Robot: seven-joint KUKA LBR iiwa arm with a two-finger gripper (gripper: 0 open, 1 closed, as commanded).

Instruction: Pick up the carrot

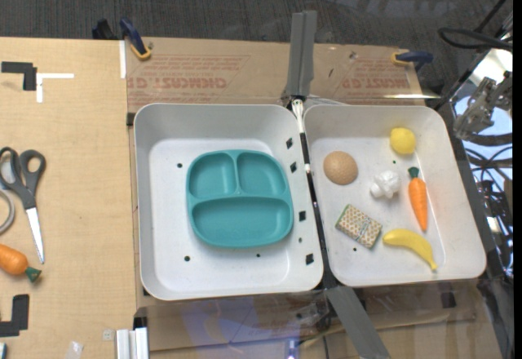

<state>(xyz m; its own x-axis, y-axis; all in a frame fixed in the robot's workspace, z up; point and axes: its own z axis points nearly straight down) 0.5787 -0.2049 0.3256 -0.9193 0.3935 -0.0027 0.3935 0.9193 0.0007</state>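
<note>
An orange carrot with a green top lies in the right white bin, near that bin's right wall. It points lengthwise, green end toward the back. A yellow lemon sits just behind it, and a yellow banana lies just in front of it. A small white lumpy object rests to the carrot's left, close to it but apart.
The right bin also holds a brown egg-shaped object and a patterned rectangular block. A teal divided plate sits in the left bin. On the wooden bench at left lie scissors and a second carrot-like toy.
</note>
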